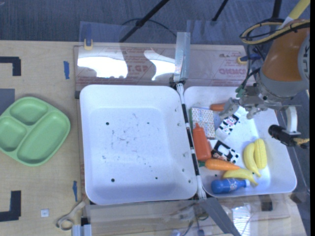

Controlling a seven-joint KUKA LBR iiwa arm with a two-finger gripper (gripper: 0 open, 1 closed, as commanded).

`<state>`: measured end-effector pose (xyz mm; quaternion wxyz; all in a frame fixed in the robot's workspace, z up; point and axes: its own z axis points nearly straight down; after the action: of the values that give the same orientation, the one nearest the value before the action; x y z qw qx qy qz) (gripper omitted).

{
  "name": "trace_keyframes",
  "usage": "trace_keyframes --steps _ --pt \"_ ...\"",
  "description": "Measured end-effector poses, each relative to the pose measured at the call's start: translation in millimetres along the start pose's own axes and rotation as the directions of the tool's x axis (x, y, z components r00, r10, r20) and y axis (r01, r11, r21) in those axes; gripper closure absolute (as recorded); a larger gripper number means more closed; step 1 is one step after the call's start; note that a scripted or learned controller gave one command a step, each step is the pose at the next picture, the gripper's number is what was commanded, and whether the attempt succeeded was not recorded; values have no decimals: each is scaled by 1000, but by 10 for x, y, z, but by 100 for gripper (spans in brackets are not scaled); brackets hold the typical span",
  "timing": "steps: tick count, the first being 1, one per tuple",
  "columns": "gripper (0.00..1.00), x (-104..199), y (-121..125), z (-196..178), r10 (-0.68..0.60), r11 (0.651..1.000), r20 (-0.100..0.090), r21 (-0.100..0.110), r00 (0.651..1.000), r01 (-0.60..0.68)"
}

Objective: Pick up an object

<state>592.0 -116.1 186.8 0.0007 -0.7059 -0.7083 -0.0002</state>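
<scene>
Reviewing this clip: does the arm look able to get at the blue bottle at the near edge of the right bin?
Probably yes. The blue bottle lies uncovered from above, though a banana sits close against it.

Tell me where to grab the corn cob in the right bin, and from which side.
Take the corn cob across its middle, coming straight down from above. It lies flat with its long axis running toward and away from the camera, so the fingers should close across its narrow width. Its right side looks free; the banana sits close at its lower end.
</scene>
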Motion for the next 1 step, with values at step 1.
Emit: trace_keyframes --steps 1 --pt "0 -76 227 801 20 1000 2 -4 1000 -20"
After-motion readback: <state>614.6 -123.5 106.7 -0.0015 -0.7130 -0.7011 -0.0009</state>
